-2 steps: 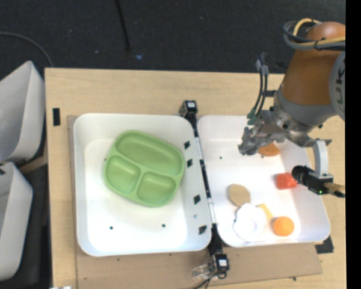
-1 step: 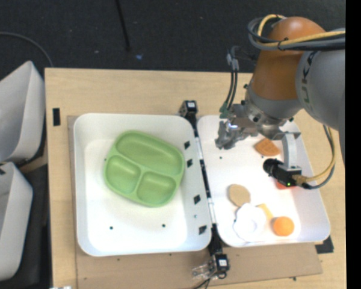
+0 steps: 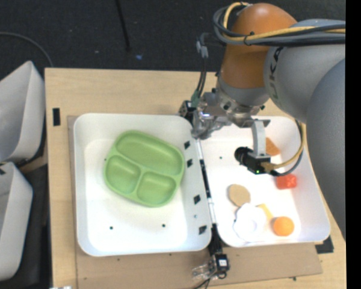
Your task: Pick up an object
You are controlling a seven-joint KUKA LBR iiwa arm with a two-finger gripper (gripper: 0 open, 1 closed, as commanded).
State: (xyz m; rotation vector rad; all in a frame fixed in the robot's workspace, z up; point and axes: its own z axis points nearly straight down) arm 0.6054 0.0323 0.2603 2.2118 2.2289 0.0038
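- The gripper (image 3: 203,124) stands at the upper end of the divider (image 3: 204,182), a little above the centre of the frame. From this view I cannot tell if it is spread or pressed together. I see no object in it.
- The small things are in the right bin (image 3: 310,212), in the lower right of the frame: a red block (image 3: 287,181), an orange ball (image 3: 283,226), a white disc (image 3: 247,222), a tan oval (image 3: 239,194) and a yellow piece (image 3: 265,209). One more orange piece (image 3: 271,146) lies higher up, partly hidden by the robot.
- The left bin (image 3: 96,233) holds a green tray (image 3: 145,167). It is wide and flat, so I judge it a poor choice for two fingers. Only its rim gives a hold.
- Choose the red block. It lies apart from the other things, so you have room on both sides of it. It is near the right wall, so turn the wrist so that the wall does not block the grip.
- The ball is the second choice. It probably rolls when you touch it on one side, so centre over it first.
- Avoid the disc, the oval and the yellow piece. They lie close together, and a descent there likely pushes a neighbour.
- Rise from the divider before you move across, so that you do not catch it.
- Come straight down, grip the middle of the block, lift straight up, then check that it hangs in the grip.
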